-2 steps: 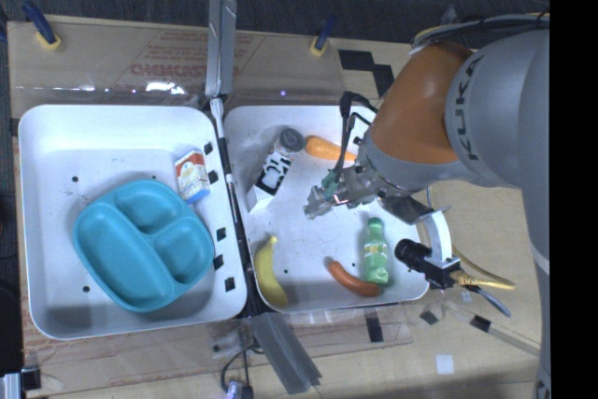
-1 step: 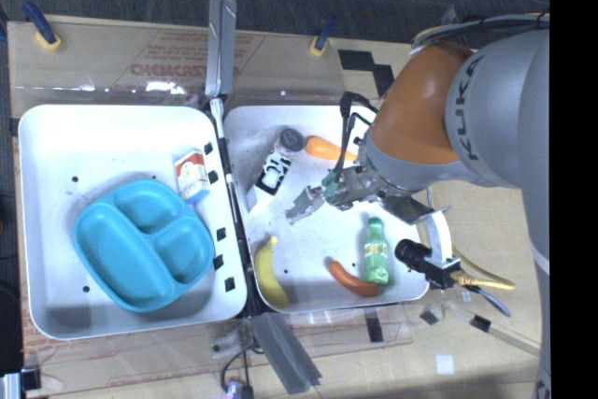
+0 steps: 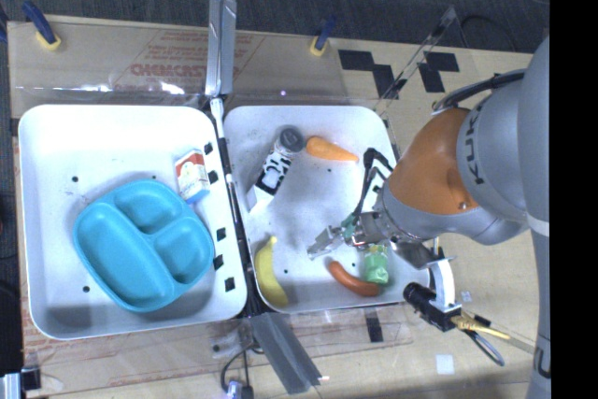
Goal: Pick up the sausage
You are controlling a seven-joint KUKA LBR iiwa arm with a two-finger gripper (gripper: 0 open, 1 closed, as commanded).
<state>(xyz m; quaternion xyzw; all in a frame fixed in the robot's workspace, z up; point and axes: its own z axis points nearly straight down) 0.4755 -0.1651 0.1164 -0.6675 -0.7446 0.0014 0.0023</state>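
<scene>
The sausage (image 3: 353, 279) is seen lying on the floor of the right bin (image 3: 245, 137) near its front wall, just beside a green object (image 3: 377, 268). The gripper (image 3: 329, 240) is poised just above and left of it, its 2 fingers spread with nothing between them. The approach step is judged to be in hand; next, a short shift toward the sausage and a descent astride it are called for.

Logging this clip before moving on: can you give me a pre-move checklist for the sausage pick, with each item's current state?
1. Sausage in sight, lying in the right bin near its front edge: ok.
2. Hand over the right bin, left of and slightly beyond the sausage: ok.
3. Hand centred over the sausage: not ok, it sits off to one side.
4. Finger opening: cannot tell.
5. Room around the sausage: not ok, a green item touches it; the banana lies apart.
6. Sausage between the fingers: not ok, it lies on the bin floor.
</scene>
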